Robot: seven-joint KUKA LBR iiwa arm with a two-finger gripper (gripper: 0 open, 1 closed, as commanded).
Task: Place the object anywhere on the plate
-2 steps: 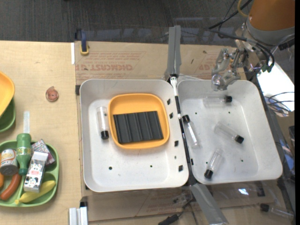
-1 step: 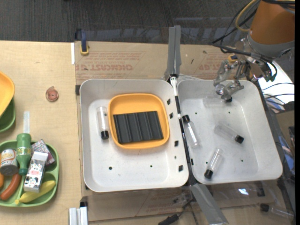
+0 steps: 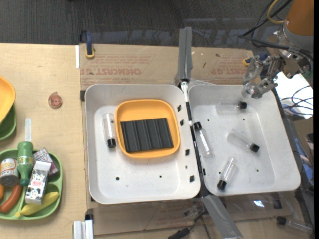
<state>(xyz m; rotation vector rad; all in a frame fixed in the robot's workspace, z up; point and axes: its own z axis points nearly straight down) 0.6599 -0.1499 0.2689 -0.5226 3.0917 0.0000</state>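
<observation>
I am looking down on two white bins side by side. The left bin (image 3: 99, 183) holds an orange plate (image 3: 147, 128) with a dark ribbed insert, and one clear vial (image 3: 108, 129) stands just beside the plate's left edge. The right bin (image 3: 279, 178) holds four clear vials with black caps. My gripper (image 3: 258, 83) hovers over that bin's far right corner. The nearest vial (image 3: 230, 107) lies just below and to the left of the gripper, its long axis running left to right with the cap toward the gripper. The plate is well apart, across the divider to the left. I see nothing held in the gripper; how wide it stands I cannot tell.
</observation>
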